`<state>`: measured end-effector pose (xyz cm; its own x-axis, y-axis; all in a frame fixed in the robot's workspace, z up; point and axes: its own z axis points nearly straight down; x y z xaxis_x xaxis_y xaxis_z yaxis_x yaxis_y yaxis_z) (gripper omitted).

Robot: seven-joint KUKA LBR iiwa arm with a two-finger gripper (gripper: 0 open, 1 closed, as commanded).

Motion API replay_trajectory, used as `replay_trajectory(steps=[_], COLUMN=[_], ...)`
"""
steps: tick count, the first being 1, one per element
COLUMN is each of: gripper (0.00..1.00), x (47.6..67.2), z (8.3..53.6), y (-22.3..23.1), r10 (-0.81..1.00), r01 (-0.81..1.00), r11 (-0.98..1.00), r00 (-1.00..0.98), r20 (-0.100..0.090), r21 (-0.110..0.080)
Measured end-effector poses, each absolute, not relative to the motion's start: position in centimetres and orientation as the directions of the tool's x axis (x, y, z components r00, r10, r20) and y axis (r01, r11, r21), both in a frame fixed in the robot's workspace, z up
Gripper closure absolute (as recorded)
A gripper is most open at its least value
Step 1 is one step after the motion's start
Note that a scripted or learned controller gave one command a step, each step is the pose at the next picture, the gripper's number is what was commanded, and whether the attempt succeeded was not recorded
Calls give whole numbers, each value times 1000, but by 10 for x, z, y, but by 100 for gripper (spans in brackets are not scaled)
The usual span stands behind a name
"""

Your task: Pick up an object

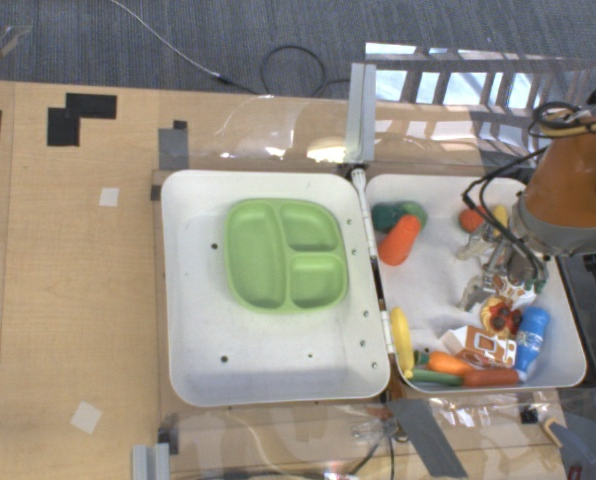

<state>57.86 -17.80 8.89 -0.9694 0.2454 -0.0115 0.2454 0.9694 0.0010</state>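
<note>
the object nearest the tool is a small round toy food piece (495, 315), red and yellow, lying in the right bin (433, 268) toward its right side, touching a blue bottle (531, 334) and just above a flat printed packet (483, 346).

in the camera view, the arm (568, 193) comes in from the right, its orange band over the bin's far right corner. the tool (493, 273) hangs low over the bin, just above the round piece. its metal parts blur into the clutter, so whether they stand apart or together cannot be told, and nothing is visibly gripped.

other pieces lie around the same bin: an orange carrot (399, 240) resting against a dark green vegetable (398, 212) near the upper left, a yellow banana (402, 340) along the left wall, and a red and green row (458, 372) at the near wall. the left bin (198, 298) holds a green divided plate (285, 254). both bins sit on the tabletop (68, 268).

by its look the round piece is probably light, hollow plastic, stiff and somewhat slick. a hold across its widest middle seems best; its crowding against the bottle and packet could let it roll or slip aside as the tool closes.
</note>
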Motion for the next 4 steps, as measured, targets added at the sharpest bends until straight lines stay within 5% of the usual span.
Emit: replay_trajectory(steps=[1, 4], gripper=[0, 0], x=[660, 560], z=[87, 89], y=[-177, -206], r10=[403, 664], r01=[403, 664], r11=[915, 747], r00=[-915, -747], r20=[1, -10], r21=[0, 6])
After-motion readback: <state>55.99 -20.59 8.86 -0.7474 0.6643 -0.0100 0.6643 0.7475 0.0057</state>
